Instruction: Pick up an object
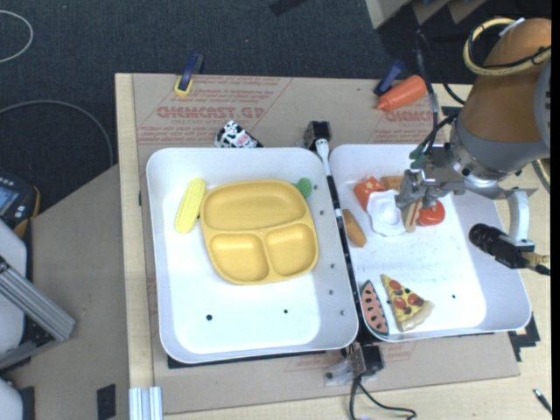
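My gripper [415,206] hangs over the back of the right bin [490,313], in the middle of a cluster of toy food. Just left of it lies a white piece [383,214], with a red-orange piece [367,187] behind that. A round red piece [431,215] sits right against the gripper's right side. An orange-brown sausage [353,227] lies further left near the bin's wall. At the bin's front are a pizza slice [408,303] and a watermelon slice [372,307]. Whether anything is held is hidden.
The left bin [175,269] holds a yellow divided tray [258,230], a corn cob [189,205] and a small green piece [304,185]. An orange carrot [402,93] and a black-and-white toy [234,135] lie on the bench behind the bins.
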Tool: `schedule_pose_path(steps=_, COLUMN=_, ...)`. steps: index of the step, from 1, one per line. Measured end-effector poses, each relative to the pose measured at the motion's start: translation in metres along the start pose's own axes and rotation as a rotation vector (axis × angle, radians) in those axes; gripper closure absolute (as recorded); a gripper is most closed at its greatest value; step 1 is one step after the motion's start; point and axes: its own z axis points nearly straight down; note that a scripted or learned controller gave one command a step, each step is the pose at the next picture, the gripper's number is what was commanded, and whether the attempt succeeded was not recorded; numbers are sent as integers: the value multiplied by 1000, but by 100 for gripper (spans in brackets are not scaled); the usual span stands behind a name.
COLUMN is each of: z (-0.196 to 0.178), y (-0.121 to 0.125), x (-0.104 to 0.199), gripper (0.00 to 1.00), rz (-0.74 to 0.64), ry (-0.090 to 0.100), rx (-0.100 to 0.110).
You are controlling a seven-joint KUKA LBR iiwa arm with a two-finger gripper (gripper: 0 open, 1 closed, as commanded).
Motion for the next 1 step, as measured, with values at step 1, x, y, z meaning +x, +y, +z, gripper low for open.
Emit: schedule_pose_path(steps=1, z=3, y=5, x=6, gripper=100, rz=0, ry=0, rx=1)
